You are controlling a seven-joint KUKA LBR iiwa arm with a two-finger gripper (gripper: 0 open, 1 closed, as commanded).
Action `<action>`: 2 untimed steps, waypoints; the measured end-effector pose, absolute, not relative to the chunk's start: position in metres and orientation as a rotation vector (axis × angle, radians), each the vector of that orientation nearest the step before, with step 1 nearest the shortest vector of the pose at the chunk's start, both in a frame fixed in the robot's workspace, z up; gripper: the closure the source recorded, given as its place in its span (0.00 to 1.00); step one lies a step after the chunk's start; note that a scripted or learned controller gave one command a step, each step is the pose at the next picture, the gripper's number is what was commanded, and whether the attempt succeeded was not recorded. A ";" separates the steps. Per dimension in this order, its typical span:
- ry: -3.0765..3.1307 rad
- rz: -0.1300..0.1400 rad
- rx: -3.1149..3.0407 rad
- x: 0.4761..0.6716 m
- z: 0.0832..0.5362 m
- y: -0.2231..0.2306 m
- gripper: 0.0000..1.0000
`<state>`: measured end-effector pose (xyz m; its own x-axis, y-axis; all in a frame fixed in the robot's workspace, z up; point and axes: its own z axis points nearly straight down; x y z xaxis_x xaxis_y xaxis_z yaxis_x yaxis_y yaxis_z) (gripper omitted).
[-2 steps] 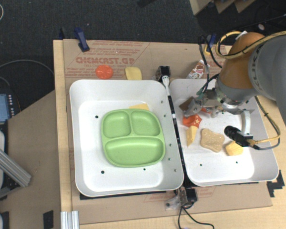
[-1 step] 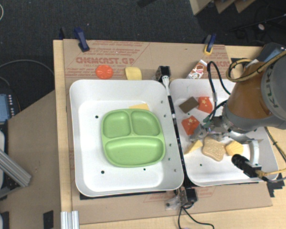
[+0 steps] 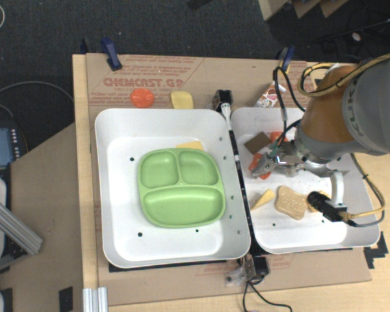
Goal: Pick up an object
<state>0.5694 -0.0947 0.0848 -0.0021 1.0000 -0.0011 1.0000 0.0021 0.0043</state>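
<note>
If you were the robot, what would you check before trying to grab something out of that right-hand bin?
1. Gripper is over the right bin: ok.
2. Something lies close to the gripper: ok, an orange-red piece and a brown block sit beside it.
3. Something is already between the fingers: cannot tell, the wrist hides them.
4. Other targets lie apart with room around them: ok, the tan cracker-like piece and the yellow wedge.
5. The dangling cable is out of the way: not ok, it trails across the bin near the cracker-like piece.
</note>
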 end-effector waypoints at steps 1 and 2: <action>2.219 -0.007 2.231 0.501 0.084 -0.122 0.00; 2.219 0.001 2.222 0.505 0.095 -0.120 1.00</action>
<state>0.5047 -0.1197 0.0949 0.0015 1.0000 -0.0006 1.0000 -0.0015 0.0019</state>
